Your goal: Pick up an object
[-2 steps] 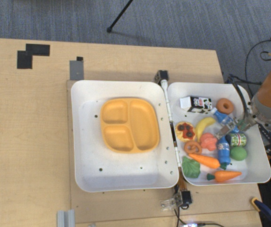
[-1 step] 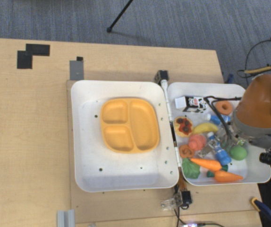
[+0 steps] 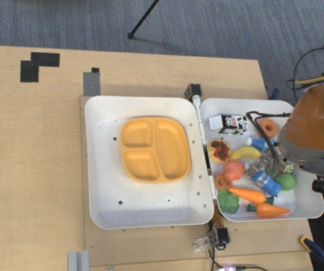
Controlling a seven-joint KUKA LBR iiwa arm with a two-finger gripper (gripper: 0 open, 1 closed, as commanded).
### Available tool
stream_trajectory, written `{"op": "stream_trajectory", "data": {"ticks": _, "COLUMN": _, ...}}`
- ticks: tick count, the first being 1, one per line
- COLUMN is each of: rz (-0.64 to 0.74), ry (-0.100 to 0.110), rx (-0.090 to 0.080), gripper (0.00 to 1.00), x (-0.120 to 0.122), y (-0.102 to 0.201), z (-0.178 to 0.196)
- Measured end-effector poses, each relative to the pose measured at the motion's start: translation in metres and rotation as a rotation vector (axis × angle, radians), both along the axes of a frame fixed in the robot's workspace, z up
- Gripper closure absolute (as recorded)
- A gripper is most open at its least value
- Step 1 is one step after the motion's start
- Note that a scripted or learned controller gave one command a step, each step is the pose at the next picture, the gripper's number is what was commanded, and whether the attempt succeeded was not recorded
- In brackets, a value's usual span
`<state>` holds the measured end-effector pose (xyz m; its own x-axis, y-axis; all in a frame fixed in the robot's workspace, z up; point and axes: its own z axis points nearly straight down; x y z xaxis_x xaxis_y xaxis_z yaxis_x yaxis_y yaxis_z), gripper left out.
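Two carrots [image 3: 248, 195], one banana [image 3: 245, 152], one yellow tray [image 3: 152, 149], two white bins [image 3: 145, 213]; fingers [image 3: 268, 165] state indiscernible.

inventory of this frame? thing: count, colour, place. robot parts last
bins: 2, white, side by side on the bench
divided plate: 1, yellow-orange, left bin
carrots: 2, orange, front of right bin
banana: 1, yellow, right bin middle
green toy: 1, right bin, front left corner
pink toy: 1, right bin, below banana
orange ring: 1, right bin, back
white card: 1, black print, right bin, back
arm: 1, grey with orange band, over right bin
gripper: 1, down among the toys
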<state>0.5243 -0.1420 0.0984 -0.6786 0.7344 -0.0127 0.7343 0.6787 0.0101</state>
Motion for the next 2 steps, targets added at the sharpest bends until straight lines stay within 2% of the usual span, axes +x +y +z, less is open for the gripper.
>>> {"op": "stream_trajectory", "data": {"ticks": 1, "rz": 0.254, "ry": 0.011, "rx": 0.000, "gripper": 1.00, "x": 0.036, "y": 0.040, "z": -0.006}}
{"op": "stream_trajectory", "data": {"ticks": 2, "rz": 0.485, "ry": 0.011, "rx": -0.002, "gripper": 1.00, "x": 0.084, "y": 0.089, "z": 0.100}}
